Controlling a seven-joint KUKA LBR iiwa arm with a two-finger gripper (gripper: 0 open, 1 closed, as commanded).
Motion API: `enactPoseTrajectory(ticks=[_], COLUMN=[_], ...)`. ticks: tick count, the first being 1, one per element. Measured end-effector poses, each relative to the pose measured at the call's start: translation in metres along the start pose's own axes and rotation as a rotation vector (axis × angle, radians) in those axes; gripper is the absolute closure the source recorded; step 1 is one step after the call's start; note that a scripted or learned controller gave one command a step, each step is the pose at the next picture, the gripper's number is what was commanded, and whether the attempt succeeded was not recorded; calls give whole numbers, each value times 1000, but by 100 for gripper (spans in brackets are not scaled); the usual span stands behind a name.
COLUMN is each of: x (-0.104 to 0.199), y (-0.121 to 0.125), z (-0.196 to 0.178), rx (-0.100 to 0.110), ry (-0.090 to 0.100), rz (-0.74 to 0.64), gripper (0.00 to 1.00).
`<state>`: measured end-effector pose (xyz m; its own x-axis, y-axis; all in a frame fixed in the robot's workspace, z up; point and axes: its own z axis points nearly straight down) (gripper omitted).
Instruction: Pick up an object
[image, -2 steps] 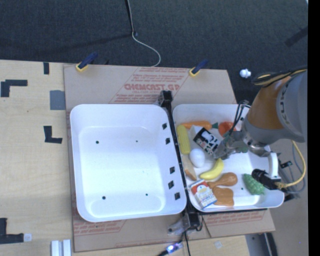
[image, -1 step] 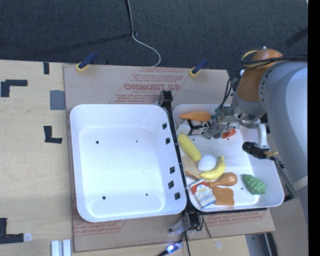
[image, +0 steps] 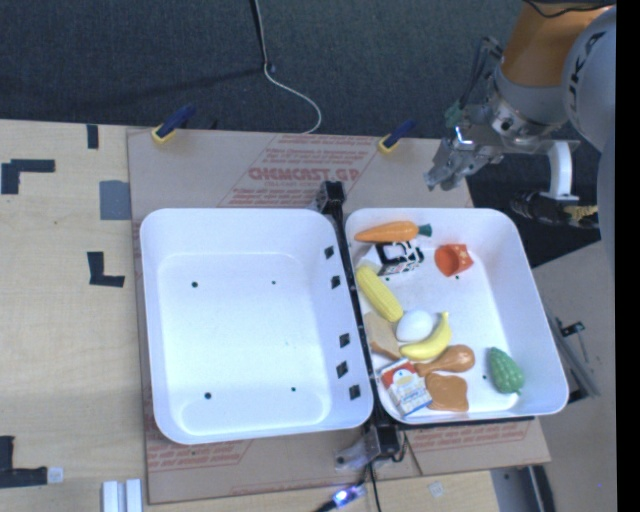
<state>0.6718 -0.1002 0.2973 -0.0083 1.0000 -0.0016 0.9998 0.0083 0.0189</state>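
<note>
The right bin (image: 525, 262) holds several toy foods: an orange carrot (image: 386, 232) at the back, a red pepper piece (image: 453, 259), a yellow corn cob (image: 379, 292), a white egg (image: 414, 326), a yellow banana (image: 428, 344), a green vegetable (image: 506, 371) at the front right and a red-and-white packet (image: 405, 388). My gripper (image: 447, 173) hangs above the bench behind the right bin's back edge, apart from all of them. Nothing shows between its fingers.
The left bin (image: 160, 300) stands beside the right one, with a black divider (image: 345, 300) between them. Both rest on a cardboard sheet (image: 290, 175). A thin cable (image: 290, 90) hangs at the back. Two blue-yellow clamps (image: 172, 124) hold the sheet's far edge.
</note>
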Motion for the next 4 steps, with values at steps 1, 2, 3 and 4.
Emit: enactPoseTrajectory(ticks=[1, 2, 3, 4], x=[66, 96, 119, 190], y=[1, -14, -3, -5], z=[-183, -243, -35, -162], rx=[0, 11, 35, 7], ry=[1, 2, 1, 5], rz=[0, 3, 7, -2], gripper=[100, 100, 100, 100])
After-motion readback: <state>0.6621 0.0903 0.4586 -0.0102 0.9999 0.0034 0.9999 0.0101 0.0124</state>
